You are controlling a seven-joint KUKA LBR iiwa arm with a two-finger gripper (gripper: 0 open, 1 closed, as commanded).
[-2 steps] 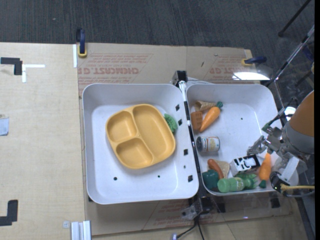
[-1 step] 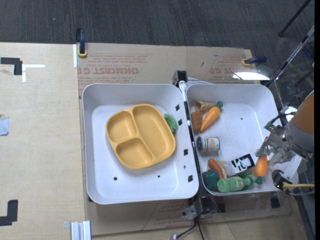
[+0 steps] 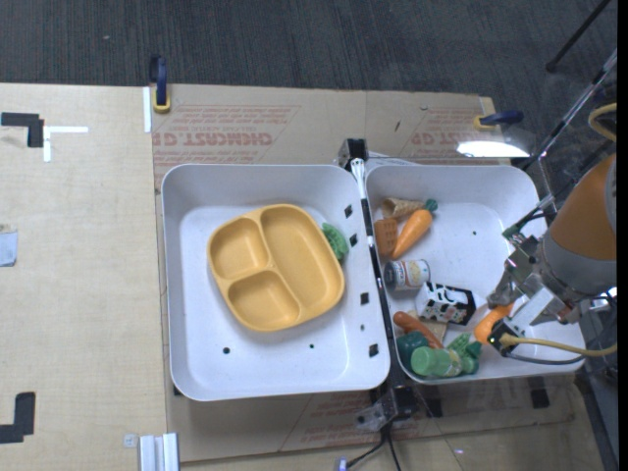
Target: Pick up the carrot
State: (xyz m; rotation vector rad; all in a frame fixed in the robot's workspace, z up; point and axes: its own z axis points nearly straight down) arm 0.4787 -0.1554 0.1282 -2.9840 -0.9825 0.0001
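Observation:
The carrot [image 3: 414, 227], orange with a green top, lies at a slant in the far left part of the right bin [image 3: 471, 214]. It rests against a brown wedge [image 3: 387, 235]. My gripper [image 3: 507, 307] hangs low over the near right part of the same bin, well apart from the carrot. A small orange piece [image 3: 490, 323] sits right at the gripper's tip; whether it is gripped or just lies below is unclear.
The right bin also holds a small can [image 3: 406, 274], a black-and-white box [image 3: 447, 304], a thin red-orange vegetable [image 3: 416, 327] and green toys [image 3: 439, 361]. In the left bin [image 3: 186, 292] lie a yellow divided plate [image 3: 275, 265] and a green leafy piece [image 3: 337, 241].

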